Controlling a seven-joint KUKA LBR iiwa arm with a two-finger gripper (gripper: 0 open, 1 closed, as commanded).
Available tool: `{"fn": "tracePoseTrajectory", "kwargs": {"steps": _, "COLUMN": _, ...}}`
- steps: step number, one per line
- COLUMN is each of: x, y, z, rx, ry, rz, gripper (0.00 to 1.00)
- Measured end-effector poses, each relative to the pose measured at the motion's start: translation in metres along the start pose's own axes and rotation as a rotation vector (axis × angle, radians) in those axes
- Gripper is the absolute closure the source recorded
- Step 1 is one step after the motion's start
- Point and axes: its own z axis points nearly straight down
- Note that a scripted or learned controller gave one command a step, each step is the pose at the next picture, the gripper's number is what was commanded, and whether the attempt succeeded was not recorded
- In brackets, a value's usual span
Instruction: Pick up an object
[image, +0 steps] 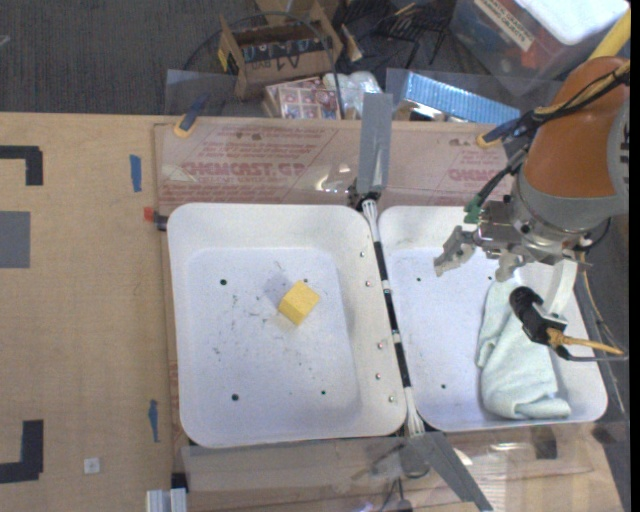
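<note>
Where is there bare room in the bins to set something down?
Left shallow white bin: open all round the small yellow cube, widest toward its near and left walls. Right white bin: bare along its left half. Crowded on its right, where the pale crumpled cloth lies and the end effector reaches in.

Fixed overhead slant onto bench (80, 300)

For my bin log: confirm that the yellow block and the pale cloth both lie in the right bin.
Not quite. The camera view shows the yellow block in the left bin; the pale cloth does lie in the right bin.
</note>
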Motion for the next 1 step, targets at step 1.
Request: {"fn": "tracePoseTrajectory", "kwargs": {"steps": 1, "x": 0.0731, "y": -0.0637, "z": 0.0097, "rx": 0.001, "ry": 0.0, "rz": -0.028, "gripper": 0.0}}
